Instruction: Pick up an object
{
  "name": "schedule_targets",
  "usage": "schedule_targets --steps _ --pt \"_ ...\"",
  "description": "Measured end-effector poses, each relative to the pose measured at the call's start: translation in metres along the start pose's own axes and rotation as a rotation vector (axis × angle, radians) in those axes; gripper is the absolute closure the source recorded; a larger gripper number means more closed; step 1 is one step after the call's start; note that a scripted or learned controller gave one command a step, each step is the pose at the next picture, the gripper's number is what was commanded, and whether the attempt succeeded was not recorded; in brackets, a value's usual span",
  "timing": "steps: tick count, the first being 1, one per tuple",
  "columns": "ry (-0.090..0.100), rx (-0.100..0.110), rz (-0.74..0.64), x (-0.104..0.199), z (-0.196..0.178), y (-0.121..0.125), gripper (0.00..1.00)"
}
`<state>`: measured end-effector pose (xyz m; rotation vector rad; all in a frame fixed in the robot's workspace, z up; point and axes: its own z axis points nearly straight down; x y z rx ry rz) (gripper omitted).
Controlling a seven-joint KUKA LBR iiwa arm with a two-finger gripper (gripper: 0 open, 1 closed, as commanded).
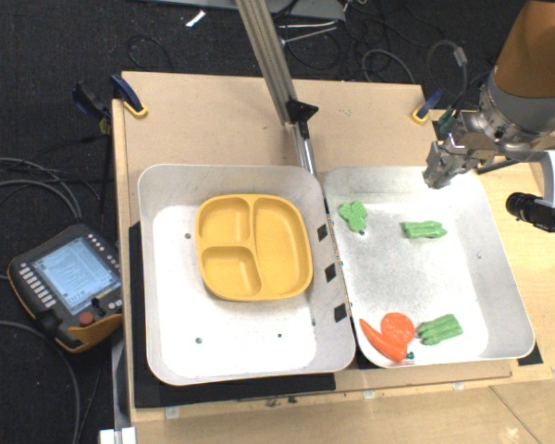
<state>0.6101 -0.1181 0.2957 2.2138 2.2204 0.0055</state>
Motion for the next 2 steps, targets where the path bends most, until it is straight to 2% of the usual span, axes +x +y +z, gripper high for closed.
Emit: schedule_targets --steps 1,2 --pt "0.003 0.007 -0.004 0.049 0.013 0.009 1.0" --pt "0.004 0.01 -0.005 0.105 0.033 0.003 1.0"
